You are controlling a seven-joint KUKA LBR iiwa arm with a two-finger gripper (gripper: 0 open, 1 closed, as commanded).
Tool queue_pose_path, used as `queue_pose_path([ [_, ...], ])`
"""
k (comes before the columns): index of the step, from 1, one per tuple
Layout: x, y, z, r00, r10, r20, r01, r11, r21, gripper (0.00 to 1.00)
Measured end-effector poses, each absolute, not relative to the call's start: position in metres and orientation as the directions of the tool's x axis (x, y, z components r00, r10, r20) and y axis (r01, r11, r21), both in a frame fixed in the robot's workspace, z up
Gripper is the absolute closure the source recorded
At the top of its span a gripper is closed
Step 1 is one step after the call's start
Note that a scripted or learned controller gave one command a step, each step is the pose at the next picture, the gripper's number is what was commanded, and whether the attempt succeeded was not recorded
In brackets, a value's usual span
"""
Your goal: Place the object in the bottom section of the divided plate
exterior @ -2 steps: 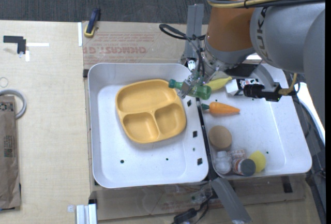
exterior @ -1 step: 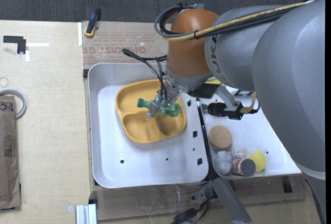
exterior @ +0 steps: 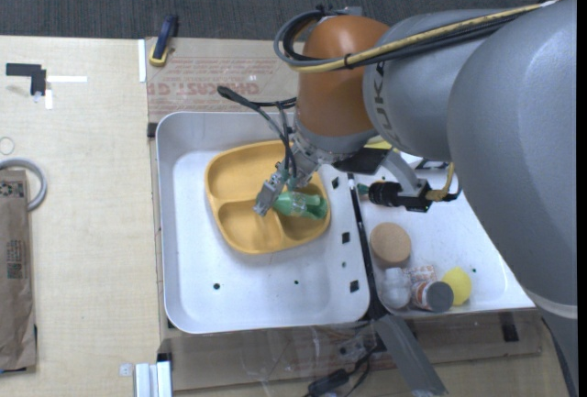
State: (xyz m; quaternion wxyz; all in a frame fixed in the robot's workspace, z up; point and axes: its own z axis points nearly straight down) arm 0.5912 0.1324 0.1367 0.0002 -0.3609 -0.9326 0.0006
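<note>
A: Pincer [exterior: 275, 193] low over the yellow plate [exterior: 234, 235], mid-frame. Apart or clamped: cannot tell, tips too small and blurred against the rim.

B: And the green thing [exterior: 303, 204]?

A: On the plate's right side, just beside the pincer, touching or nearly so. Held or simply lying there: unclear.

B: Step in hand?

A: Probably the setting-down itself. Next, likely a short shift toward the plate's lower section, nearer the bottom of the frame, then a release and a straight lift.

B: Room?

A: Near first: bare floor of the left bin [exterior: 248, 299] below the plate, plenty of space. Right: the wall between bins, close. Beyond it, cork disc [exterior: 392, 242] and yellow ball [exterior: 457, 283] in the right bin [exterior: 486, 239], well apart.
</note>
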Motion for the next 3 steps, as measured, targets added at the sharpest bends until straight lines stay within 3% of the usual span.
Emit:
queue_pose_path([
  [1, 0.591, 0.132, 0.137, -0.739, 0.673, 0.000, 0.673, 0.739, -0.001, 0.00],
  [2, 0.553, 0.130, 0.136, -0.891, 0.453, 0.001, 0.453, 0.891, -0.001, 0.00],
  [3, 0.599, 0.113, 0.228, -0.938, 0.348, -0.001, 0.348, 0.938, 0.000, 0.00],
])
